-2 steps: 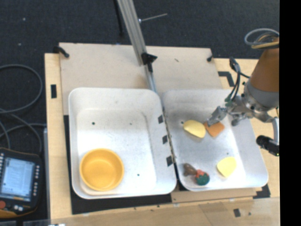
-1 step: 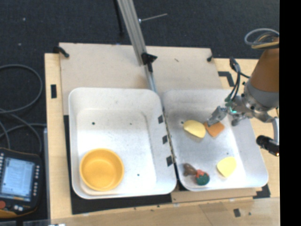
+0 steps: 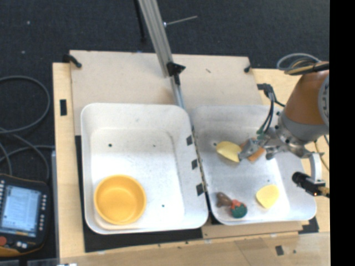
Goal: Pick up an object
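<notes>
Left bin [image 3: 138, 112]: yellow bowl [image 3: 120, 198], near front corner.
Right bin [image 3: 288, 215]: brown-and-green toy [image 3: 233, 205] at front edge; pale yellow piece [image 3: 267, 195] beside it; yellow wedge [image 3: 228, 151] mid-bin.
End effector [image 3: 250, 151]: touching yellow wedge, small orange object [image 3: 256, 155] at tip; finger state cannot be told.
Worktop [image 3: 122, 76]: bare board beyond bins.

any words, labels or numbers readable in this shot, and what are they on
None can be read.
Handheld screen unit on the floor at the left edge: its lit display carries rows of what looks like text, too small and blurred to read.
Yellow bowl, left bin, right bin, the yellow pieces and the arm's orange band: no print or label visible.
</notes>
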